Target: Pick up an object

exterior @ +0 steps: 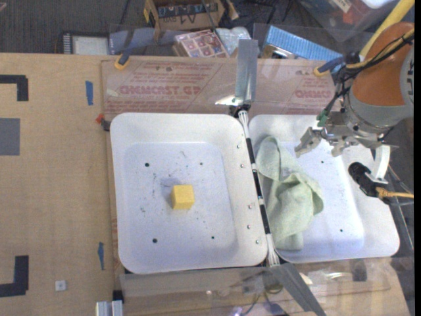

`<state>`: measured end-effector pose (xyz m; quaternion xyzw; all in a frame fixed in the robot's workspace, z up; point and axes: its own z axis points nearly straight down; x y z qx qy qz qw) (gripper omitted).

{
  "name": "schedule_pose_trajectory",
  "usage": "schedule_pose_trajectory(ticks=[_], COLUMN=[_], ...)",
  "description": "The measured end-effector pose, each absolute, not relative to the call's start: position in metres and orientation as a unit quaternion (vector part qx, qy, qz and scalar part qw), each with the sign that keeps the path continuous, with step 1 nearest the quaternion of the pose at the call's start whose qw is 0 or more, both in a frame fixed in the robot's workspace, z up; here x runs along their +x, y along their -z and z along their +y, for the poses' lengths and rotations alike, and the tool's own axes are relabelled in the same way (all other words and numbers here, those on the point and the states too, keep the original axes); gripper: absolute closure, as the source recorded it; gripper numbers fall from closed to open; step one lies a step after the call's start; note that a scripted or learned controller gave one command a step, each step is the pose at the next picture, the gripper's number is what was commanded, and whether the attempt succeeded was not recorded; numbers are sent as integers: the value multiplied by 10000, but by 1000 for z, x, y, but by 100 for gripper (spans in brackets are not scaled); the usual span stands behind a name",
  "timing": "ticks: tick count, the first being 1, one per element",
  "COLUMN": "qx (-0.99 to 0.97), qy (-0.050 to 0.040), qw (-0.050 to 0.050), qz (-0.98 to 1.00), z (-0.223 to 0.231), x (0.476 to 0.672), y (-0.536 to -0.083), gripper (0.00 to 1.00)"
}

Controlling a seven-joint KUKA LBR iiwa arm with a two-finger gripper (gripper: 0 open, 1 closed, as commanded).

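Gripper hanging open over the right bin, nothing in its grasp

Arm (388,78) is reaching in from the right, its orange band showing just above the wrist, and the gripper (323,143) is hovering over the far part of the right bin (381,242). From where I am standing, its two fingers (306,141) are spreading well apart and pointing down toward the bin floor, and nothing is sitting between them. They are not touching anything below.

A pale green cloth (289,199) is lying crumpled in that same bin, bunching up against the bin's left wall and trailing toward the near edge. The gripper is hanging near the cloth's far end, up and to the right of it, clear of the fabric.

Over in the left bin (131,242), a small yellow cube (183,197) is sitting alone close to the middle of the floor, well apart from the gripper and with the metal divider (247,78) between the two bins standing in the way. Dark scuffs are speckling the floor around it.

Behind both bins a cardboard sheet (171,87) with red lettering is lying flat on the bench.
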<state>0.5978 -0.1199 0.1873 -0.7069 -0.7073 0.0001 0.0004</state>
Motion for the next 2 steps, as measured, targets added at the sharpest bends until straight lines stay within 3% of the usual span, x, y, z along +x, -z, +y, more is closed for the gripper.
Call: schedule_pose_trajectory(ticks=[1,2], qx=[-7019,-7024], qy=[3,10], qw=[-5,-21], qz=[-7123,-7118], z=[-122,-122], x=[560,560], y=[-96,-107], gripper=[0,100])
